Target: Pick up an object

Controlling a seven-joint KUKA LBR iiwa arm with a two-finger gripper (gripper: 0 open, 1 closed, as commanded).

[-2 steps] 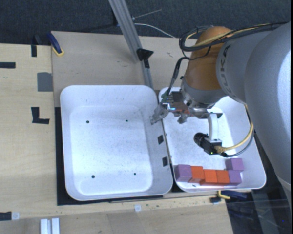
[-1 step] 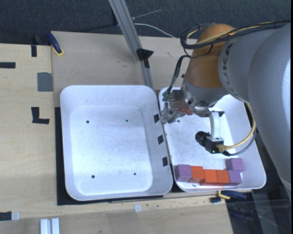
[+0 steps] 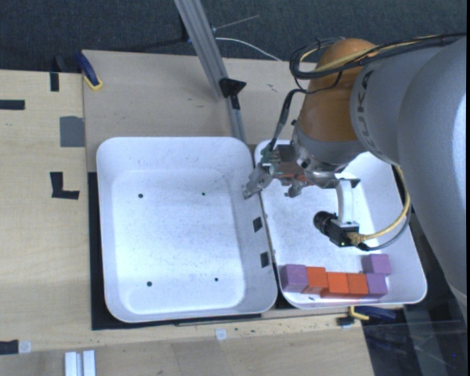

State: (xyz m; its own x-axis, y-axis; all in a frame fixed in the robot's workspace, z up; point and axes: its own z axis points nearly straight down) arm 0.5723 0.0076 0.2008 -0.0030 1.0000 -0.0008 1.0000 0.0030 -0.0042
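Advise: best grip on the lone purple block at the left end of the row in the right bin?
Probably take the purple block from above, fingers closing across its front and back faces. Its right face abuts an orange block and the bin wall crowds its left, so those sides look blocked. The hand sits well up the bin from it.

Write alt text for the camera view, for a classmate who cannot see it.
A grey robot arm with an orange band reaches from the right over the right-hand shallow white bin, where purple and orange blocks sit in a row along the near edge. The left-hand shallow white bin lies beside it.
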